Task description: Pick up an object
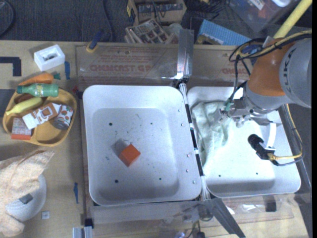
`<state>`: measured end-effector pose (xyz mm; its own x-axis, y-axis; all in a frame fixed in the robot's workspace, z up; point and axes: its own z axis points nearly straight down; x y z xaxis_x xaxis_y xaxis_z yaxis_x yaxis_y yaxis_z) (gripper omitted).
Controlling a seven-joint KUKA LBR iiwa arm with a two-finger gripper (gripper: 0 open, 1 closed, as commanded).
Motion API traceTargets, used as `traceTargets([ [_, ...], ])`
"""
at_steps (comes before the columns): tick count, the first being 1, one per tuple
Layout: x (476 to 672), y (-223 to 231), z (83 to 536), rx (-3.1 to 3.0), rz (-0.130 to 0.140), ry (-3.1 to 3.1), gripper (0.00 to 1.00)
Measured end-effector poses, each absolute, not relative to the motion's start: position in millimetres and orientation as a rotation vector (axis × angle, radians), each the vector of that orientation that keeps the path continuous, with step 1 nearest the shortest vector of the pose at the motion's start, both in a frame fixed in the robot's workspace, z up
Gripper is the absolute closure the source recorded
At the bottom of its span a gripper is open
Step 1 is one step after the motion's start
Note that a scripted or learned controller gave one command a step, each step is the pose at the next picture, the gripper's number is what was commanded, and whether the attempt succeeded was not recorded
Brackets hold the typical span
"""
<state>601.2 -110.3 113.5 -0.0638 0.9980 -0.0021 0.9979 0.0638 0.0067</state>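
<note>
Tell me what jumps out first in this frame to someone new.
The orange block stands out, alone on the floor of the left bin. Next, the grey arm with its orange band reaches in from the right over the right bin, its tool down at a crumpled pale cloth along that bin's left side. Off to the far left, a yellow bowl holds toy food.
</note>
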Motion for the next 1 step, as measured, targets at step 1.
traceTargets([
  [1, 668.3, -105.9, 90.6, 2.181, 0.007, 2.249, 0.0],
])
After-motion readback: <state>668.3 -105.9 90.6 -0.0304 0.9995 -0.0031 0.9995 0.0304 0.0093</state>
